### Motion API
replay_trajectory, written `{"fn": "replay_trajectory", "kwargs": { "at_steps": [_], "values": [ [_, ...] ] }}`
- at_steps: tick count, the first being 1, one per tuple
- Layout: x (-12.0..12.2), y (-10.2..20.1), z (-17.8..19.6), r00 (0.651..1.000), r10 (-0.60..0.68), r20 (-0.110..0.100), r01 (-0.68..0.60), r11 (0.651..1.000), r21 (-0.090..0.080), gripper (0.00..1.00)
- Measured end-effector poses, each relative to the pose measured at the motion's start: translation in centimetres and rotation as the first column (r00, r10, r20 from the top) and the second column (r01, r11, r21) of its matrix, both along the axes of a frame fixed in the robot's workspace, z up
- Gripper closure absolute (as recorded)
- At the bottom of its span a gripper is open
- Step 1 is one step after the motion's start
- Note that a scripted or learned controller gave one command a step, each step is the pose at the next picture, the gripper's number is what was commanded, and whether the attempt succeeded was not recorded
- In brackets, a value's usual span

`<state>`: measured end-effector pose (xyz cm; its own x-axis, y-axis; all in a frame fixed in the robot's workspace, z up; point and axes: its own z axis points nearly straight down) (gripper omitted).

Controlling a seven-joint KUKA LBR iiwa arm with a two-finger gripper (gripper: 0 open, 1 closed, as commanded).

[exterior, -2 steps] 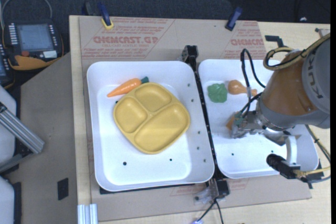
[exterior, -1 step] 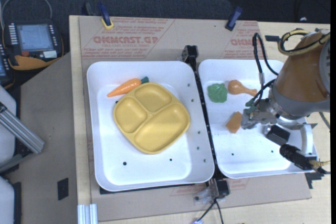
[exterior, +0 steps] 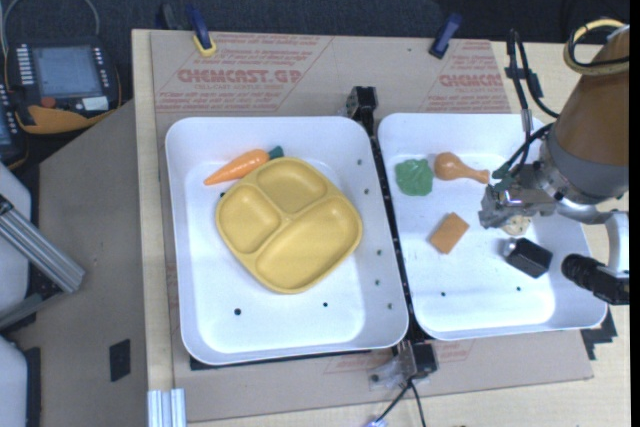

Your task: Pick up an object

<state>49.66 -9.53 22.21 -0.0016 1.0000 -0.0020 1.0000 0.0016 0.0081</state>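
The right bin (exterior: pixel 470 310) holds a green lumpy toy (exterior: pixel 414 177), a tan drumstick-shaped toy (exterior: pixel 458 168), an orange block (exterior: pixel 449 233) and a small black object (exterior: pixel 528 258). My gripper (exterior: pixel 503 210) hangs low over the right bin, just right of the orange block and above-left of the black object. The drumstick's thin end points toward it. I see no object held in it.
The left bin (exterior: pixel 200 285) carries a yellow divided plate (exterior: pixel 288 224) with an orange carrot (exterior: pixel 236 166) by its upper left rim. The arm's grey and orange body (exterior: pixel 600 125) covers the right bin's far right side. Clamps sit at the board's back edge.
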Motion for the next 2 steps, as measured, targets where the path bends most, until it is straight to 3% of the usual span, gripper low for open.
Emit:
{"fn": "replay_trajectory", "kwargs": {
  "at_steps": [1,2],
  "values": [
    [0.1,0.0,0.6,1.0,-0.001,-0.005,0.001,1.0,0.001,1.0],
    [0.0,5.4,0.1,1.0,0.004,-0.01,-0.004,1.0,0.005,1.0]
  ]
}}
